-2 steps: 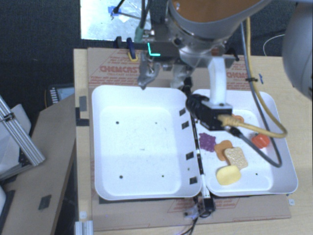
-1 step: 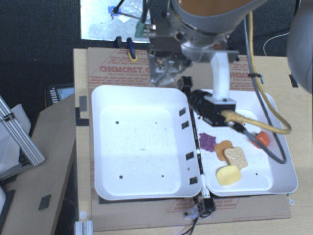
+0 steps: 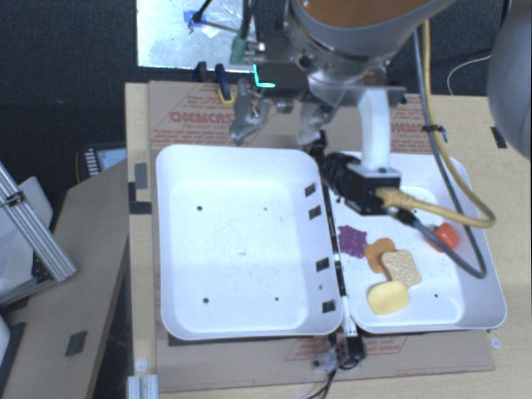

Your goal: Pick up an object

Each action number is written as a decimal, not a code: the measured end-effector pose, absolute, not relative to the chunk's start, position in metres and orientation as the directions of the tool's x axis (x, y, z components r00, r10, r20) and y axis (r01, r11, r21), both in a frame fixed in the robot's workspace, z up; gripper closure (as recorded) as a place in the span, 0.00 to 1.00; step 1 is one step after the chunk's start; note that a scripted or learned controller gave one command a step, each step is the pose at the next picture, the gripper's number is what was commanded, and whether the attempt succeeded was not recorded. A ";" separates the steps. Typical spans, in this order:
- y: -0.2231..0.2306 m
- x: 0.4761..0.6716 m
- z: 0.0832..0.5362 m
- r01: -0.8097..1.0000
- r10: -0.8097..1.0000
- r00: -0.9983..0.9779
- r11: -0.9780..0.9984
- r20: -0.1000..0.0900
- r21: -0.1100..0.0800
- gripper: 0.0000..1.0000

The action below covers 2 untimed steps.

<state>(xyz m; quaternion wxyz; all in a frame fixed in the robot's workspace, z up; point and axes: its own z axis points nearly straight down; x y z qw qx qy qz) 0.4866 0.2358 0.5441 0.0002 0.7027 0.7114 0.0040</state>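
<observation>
The gripper (image 3: 274,127) is seen hanging at the twelve o'clock edge of the left bin (image 3: 179,248), above its back rim, and whether the jaws are apart or together cannot be told at this slant; nothing is seen held between them. The objects to be picked are gathered in the right bin (image 3: 478,306), toward five o'clock of the view: a crinkled purple piece (image 3: 352,240), a flat orange piece (image 3: 379,251), a rough tan slice like toast (image 3: 401,267), a smooth pale yellow lump (image 3: 388,297) and a rounded orange-red piece (image 3: 446,236). A miss is judged likely, since the gripper is well apart from all of them. The pieces lie touching or nearly so, and a neighbour could be nudged. The loose yellow cable (image 3: 445,217) could be snagged.
</observation>
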 end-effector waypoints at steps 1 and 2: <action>0.236 0.487 0.556 1.000 1.000 -0.015 0.015 0.007 0.009 1.00; 0.236 0.487 0.555 1.000 1.000 -0.016 0.016 0.007 0.007 0.00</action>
